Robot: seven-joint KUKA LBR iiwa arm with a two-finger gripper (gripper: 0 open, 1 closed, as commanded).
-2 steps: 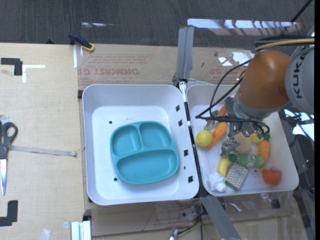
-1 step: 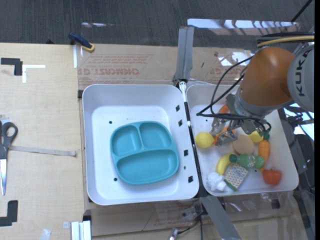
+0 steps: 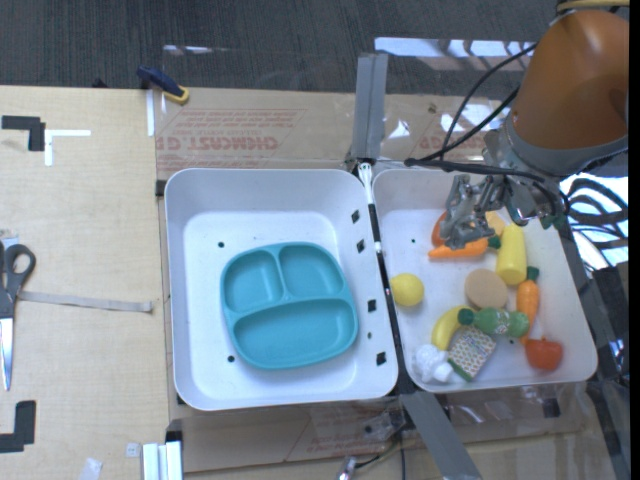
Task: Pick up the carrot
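Nearest the camera, R bin (image 3: pixel 570 298) holds toy food: tomato (image 3: pixel 544 353), green veg (image 3: pixel 497 320), lemon (image 3: pixel 406 289). Further back, arm comes in from the right w/ orange band (image 3: pixel 580 68) up top, wrist pointing down. Hand (image 3: pixel 463 230) sits low in the bin's far part; can't tell its state. Carrot (image 3: pixel 462 249): orange, lying flat, partly under the hand, touching or just below it.
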